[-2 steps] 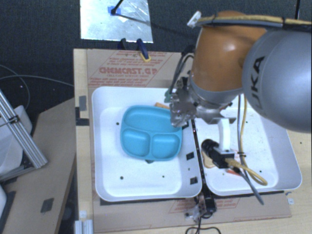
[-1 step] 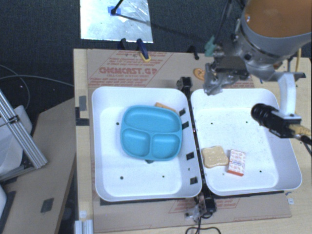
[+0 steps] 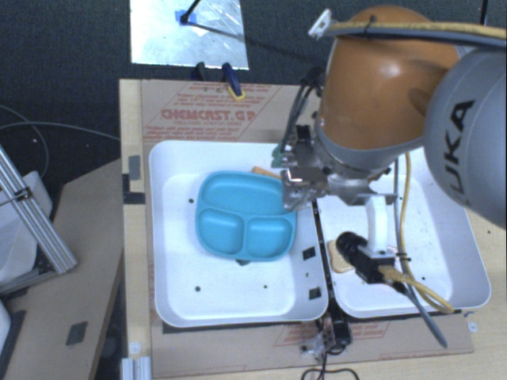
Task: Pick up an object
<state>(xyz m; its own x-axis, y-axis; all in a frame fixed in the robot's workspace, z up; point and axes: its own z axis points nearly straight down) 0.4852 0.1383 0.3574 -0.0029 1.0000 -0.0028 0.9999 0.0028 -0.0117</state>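
A blue divided plate [image 3: 242, 226] lies in the middle of the left bin [image 3: 178, 291]. My gripper [image 3: 294, 187] hangs low over the plate's upper right rim, close to the wall between the bins. A small orange piece [image 3: 261, 170] peeks out just behind the plate's far edge, left of the gripper. In the right bin [image 3: 467, 275] a flat tan piece [image 3: 341, 261] lies near the left wall, partly hidden by the robot's own hardware. The big orange and grey wrist covers the back of the right bin.
The bins rest on a cardboard sheet [image 3: 206, 113] with red print. A shiny foil sheet [image 3: 186, 22] lies behind it. A blue and yellow clamp [image 3: 232, 80] sits at the cardboard's far edge. Metal framing [image 3: 32, 220] stands at the left.
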